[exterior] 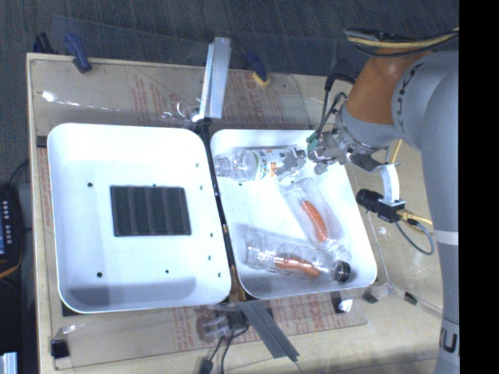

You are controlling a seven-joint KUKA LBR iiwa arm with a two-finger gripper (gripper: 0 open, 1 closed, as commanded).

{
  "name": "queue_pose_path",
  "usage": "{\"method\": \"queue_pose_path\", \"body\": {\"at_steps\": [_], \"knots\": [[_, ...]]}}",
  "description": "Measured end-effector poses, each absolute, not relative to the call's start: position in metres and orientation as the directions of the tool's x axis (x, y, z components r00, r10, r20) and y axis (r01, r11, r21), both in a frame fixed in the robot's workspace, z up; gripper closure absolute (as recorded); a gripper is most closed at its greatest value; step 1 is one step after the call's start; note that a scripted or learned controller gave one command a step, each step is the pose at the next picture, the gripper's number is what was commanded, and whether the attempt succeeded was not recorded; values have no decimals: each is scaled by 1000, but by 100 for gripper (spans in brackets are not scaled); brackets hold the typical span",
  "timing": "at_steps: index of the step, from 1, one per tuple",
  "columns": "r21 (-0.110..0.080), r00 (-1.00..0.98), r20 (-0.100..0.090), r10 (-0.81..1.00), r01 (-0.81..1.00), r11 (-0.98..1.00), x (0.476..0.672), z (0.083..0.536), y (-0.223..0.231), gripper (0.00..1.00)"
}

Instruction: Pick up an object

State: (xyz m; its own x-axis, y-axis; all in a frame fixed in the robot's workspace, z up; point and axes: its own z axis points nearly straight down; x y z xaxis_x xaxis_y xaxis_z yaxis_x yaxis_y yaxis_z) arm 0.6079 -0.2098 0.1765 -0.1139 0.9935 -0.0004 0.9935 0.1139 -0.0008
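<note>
Camera view had your arm [425, 131] as the biggest thing, grey with an orange band, reaching in from the right over the upper right corner of the right bin. Next, the two white bins sat side by side: left bin [78, 209] carried just a dark ribbed rectangle [150, 210] near its middle, right bin [257, 209] carried all the pickable stuff. Candidates were three clear plastic bottles. One bottle with a label [253, 163] lay along the top wall. One bottle with an orange insert [314, 216] lay slanted in the middle-right. One more bottle with a dark cap [296, 262] lay along the bottom wall, orange inside too.

Your gripper [316, 156] sat low at the right end of the labelled bottle, touching or just beside it; couldn't tell which. Jaw state: couldn't tell, clutter and glare hid it. No grasp was confirmed.

My read: you were at the approach/close stage on the labelled bottle. To do it well, you'd want the jaws straddling the bottle across its narrow width, not its length, and centred off the bin wall. Clear plastic is slick and round, so it could roll or squirt out. Lift slow and straight.
</note>
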Motion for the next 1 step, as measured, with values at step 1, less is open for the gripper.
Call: {"method": "queue_pose_path", "body": {"at_steps": [1], "knots": [[19, -74, -9, 997, 997, 74, 578, 132, -211, 0]]}}
